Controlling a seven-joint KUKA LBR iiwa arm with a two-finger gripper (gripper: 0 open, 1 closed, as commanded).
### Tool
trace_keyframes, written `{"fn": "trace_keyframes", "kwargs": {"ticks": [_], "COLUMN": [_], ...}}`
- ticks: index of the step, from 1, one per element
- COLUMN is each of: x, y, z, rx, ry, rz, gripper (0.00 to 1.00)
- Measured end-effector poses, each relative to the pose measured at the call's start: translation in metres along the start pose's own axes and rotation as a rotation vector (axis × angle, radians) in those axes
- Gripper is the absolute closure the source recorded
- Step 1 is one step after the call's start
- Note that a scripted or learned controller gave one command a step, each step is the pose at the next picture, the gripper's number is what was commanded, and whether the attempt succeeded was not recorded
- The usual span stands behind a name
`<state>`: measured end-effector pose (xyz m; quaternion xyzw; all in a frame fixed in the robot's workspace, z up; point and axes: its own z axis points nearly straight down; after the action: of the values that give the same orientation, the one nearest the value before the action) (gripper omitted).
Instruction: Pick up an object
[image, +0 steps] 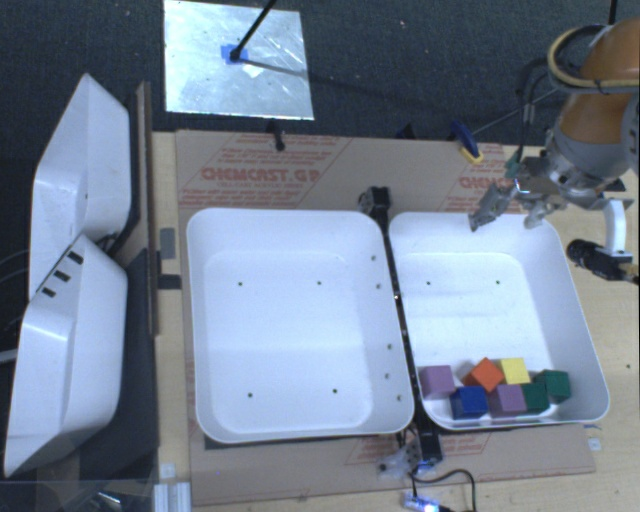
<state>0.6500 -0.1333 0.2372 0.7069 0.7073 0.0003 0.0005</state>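
Note:
Several small blocks huddle in the near corner of the right bin (560, 290): a purple one (436, 380), an orange one (487, 373), a yellow one (514, 371), a blue one (468, 401), a second purple one (508, 399) and a green one (551, 385). My gripper (503, 220) hangs above the far edge of that bin, well away from the blocks. It is open, with nothing between its fingers.
The left bin (200, 300) sits beside the right one, with a black divider clip (376, 198) between them at the far side. White bin lids (70, 260) lean at the far left. A foil sheet (238, 60) lies beyond the bench.

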Motion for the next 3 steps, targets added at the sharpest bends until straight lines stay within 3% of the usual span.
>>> {"fn": "trace_keyframes", "kwargs": {"ticks": [1,2,3], "x": [0.05,0.047,0.01], "y": [-0.048,-0.047,0.001], "z": [0.017,0.006,-0.072], "rx": [0.001,-0.001,-0.006], "ry": [0.001,0.0,-0.002], "rz": [-0.003,0.0,0.002], "gripper": [0.0,1.0,1.0]}}
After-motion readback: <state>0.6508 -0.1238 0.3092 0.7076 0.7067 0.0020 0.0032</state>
